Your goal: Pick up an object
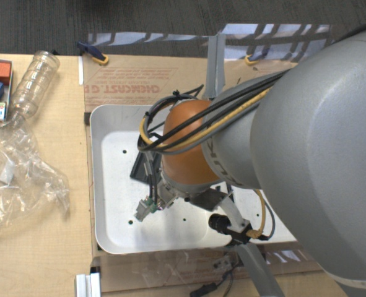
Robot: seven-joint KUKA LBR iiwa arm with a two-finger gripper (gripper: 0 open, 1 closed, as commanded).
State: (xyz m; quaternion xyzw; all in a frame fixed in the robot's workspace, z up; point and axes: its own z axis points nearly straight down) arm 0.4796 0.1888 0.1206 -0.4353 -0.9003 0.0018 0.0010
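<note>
White bin (111,166) lay beneath the gripper (144,211), which hung low over its floor. Finger state: cannot tell. No object could be made out below it. Advice: confirm a target before closing.

A white bin (108,184), a clear plastic bottle (33,85) and crumpled plastic wrap (18,178) are borne by the wooden bench (52,258).

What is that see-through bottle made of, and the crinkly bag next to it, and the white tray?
The bottle looks like clear ribbed plastic: the bench shows through it. The crinkly bag seems to be thin clear plastic film, wrinkled and shiny. The white tray looks smooth and matte, probably plastic or painted metal; it's hard to tell which.
</note>
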